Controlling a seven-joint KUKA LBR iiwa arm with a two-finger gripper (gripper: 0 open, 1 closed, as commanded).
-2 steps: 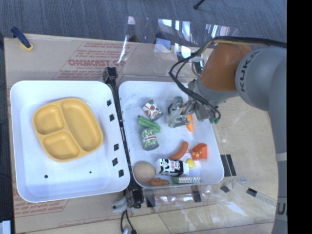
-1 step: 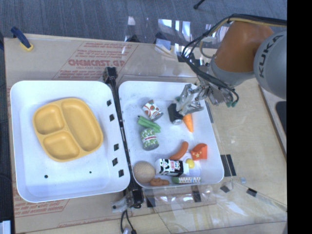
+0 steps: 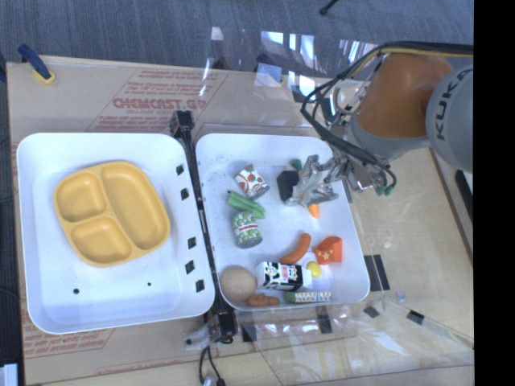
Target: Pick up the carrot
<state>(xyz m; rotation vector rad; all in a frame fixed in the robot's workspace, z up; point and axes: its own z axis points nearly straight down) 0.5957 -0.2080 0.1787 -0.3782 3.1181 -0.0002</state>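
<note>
The carrot lies in the right bin [image 3: 211,215] near its far right side. Its orange tip [image 3: 314,211] pokes out just below my gripper [image 3: 311,190], and a bit of green [image 3: 296,166] shows above it. The gripper is down over the carrot's middle and hides most of it. I cannot see whether the carrot is gripped or merely lies beneath the gripper.
The right bin also holds a red-labelled tin [image 3: 252,182], a green pod [image 3: 245,203], a green can [image 3: 247,230], a red sausage [image 3: 296,248], a red piece [image 3: 328,250], a cow-print carton [image 3: 283,276] and a beige ball [image 3: 236,283]. A yellow divided plate [image 3: 111,211] sits in the left bin [image 3: 32,296].
</note>
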